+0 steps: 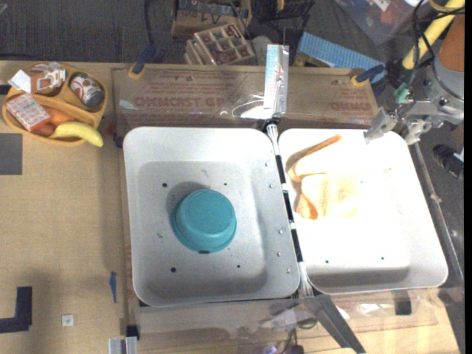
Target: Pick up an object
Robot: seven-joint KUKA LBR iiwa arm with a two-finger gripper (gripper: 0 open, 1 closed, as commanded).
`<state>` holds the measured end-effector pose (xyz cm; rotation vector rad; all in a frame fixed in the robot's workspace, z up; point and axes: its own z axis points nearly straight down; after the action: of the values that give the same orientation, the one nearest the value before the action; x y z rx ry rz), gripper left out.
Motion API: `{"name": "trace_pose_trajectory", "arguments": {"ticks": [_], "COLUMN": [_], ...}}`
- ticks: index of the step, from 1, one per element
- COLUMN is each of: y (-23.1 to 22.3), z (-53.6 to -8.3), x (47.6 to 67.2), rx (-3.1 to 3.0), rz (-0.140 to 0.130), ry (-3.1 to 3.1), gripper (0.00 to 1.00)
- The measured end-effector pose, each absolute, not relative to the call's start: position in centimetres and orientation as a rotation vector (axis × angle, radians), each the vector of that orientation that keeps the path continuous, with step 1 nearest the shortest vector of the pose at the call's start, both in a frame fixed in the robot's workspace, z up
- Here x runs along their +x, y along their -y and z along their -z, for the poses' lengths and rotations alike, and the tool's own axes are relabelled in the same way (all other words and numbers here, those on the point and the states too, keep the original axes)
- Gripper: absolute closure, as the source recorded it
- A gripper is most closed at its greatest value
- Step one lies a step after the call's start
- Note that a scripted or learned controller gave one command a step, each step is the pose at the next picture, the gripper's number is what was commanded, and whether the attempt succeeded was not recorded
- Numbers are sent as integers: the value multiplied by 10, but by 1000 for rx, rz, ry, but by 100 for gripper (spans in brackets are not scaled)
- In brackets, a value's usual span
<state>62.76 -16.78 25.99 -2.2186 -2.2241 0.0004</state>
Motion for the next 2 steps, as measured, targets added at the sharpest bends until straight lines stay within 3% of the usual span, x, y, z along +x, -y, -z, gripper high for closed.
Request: {"name": "trace_pose_trajectory", "arguments": {"ticks": [1,2], "y": [139,163], "z": [-124,-91], "x": [575,616], "rx": [-2191,-2063], "rz": [0,9], "ry": [2252,2379], "gripper": [0,0]}}
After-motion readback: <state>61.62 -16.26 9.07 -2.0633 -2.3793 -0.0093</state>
